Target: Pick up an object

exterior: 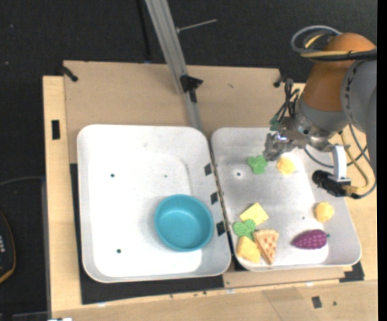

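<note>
My gripper (272, 150) hangs over the far end of the right bin (280, 192), its tip between a small green toy (257, 164) and a small yellow toy (286, 166). It stands just above and beside the green toy; nothing shows between its fingers. Further objects lie in this bin: a yellow ball-like piece (324, 211), purple grapes (310, 239), a yellow block (254, 214), a green piece (244, 228), a pizza slice (268, 244) and a yellow wedge (248, 249).
The left bin (113, 179) holds a blue bowl (183, 222) near its front right. A grey slanted pole (173, 52) rises behind the bins. Cables and a black connector (327, 179) hang by the arm at the right bin's edge.
</note>
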### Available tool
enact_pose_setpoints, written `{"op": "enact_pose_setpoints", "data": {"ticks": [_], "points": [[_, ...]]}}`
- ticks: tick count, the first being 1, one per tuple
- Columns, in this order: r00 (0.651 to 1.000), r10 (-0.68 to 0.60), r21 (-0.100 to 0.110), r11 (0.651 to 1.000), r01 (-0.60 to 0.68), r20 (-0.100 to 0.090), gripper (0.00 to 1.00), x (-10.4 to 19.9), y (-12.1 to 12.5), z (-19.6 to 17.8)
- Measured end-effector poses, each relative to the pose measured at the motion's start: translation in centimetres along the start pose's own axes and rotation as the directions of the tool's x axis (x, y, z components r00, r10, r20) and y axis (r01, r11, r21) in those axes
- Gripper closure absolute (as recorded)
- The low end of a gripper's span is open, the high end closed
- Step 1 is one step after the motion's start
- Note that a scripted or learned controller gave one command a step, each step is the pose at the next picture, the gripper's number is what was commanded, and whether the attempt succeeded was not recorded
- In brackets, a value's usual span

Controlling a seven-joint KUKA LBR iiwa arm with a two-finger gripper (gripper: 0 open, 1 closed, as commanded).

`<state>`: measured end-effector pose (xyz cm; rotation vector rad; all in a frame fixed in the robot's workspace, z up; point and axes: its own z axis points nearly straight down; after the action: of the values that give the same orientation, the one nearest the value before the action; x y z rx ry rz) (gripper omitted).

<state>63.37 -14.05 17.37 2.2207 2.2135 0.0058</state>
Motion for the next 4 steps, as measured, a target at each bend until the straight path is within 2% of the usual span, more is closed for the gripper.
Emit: {"op": "enact_pose_setpoints", "data": {"ticks": [1,2,3,4], "points": [[1.0,0.001,0.005,1.0,-0.001,0.0,1.0,-0.9,0.3,-4.5],[1.0,-0.006,0.0,1.0,0.006,0.0,1.0,-1.0,0.4,-9.2],[1.0,-0.01,0.006,1.0,0.01,-0.002,1.0,5.0,0.3,-8.3],[1.0,-0.011,0.004,1.0,0.011,-0.003,1.0,10.6,0.8,-8.9]]}}
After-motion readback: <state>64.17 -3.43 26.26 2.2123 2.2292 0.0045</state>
